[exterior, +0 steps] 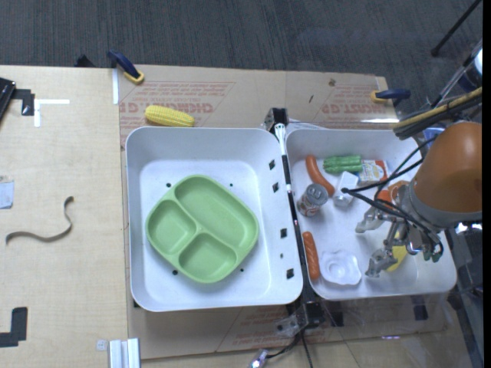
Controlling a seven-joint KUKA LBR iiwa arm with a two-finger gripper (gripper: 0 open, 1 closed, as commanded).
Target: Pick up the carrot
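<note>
Your gripper (387, 245) hangs low over the right bin (430, 286), near its front right corner, and the fingers (377, 264) look spread, with nothing clearly clamped between them. There's a scrap of yellow (396, 261) just beside the fingertips, too small for you to name. Just left of the fingers sits a clear plastic cup (340, 269), lying on the bin floor.

Look further left and there's your carrot (311, 254), a slim orange piece lying lengthwise against the right bin's left wall, well apart from the gripper. Above it stands a small can (313, 198), and a second orange stick (318, 175) slants beside the can toward the back. A green vegetable (342, 163) lies near the back wall, with a white packet (371, 170) just to its right.

Over in the left bin (142, 267) you have a green divided plate (202, 228), three compartments. Behind that bin, a corn cob (169, 115) rests on the cardboard on the tabletop (54, 282).
</note>
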